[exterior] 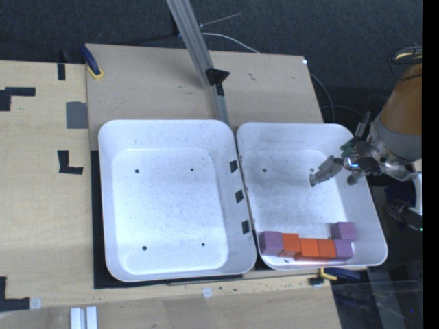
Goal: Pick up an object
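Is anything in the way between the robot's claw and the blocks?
Nothing visible is. The gripper hangs over the right bin, and the blocks lie along that bin's near edge. Between them is just bare white bin floor.

Arm [405, 115] cut off by the right edge

The tool [334, 168] hangs over the right bin [288, 149], toward its right side, nothing visible between its fingers. Purple blocks [272, 241] and orange blocks [310, 247] lie in a row along that bin's near wall. The left bin [164, 134] sits beside it on the table [151, 81].
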{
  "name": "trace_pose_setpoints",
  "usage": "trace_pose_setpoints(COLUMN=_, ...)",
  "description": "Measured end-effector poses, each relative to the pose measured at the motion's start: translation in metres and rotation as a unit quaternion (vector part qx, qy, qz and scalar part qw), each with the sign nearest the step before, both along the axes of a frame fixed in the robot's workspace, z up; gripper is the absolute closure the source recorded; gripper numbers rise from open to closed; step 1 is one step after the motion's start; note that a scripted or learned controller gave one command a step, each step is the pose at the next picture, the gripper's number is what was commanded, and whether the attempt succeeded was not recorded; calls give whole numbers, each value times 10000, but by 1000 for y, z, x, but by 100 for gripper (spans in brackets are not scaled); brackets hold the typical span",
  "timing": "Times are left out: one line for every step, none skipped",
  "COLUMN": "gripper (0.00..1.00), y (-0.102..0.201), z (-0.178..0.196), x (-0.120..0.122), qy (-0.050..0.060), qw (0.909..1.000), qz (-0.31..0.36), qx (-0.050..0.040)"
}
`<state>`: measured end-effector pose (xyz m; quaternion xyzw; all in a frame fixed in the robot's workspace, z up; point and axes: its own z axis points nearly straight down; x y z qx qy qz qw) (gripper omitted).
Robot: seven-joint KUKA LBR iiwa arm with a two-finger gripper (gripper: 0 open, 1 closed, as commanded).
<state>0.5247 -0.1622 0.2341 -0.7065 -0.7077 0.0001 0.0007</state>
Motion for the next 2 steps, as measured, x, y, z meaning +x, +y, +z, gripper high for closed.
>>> trace_pose_setpoints(gripper=0, y=45, z=36, x=44, qy=-26, qw=10000, qz=29, qx=-1)
trace_pose_setpoints(gripper=0, y=57, z=-29, x=93, qy=19, qw=10000, qz=7, qx=-6)
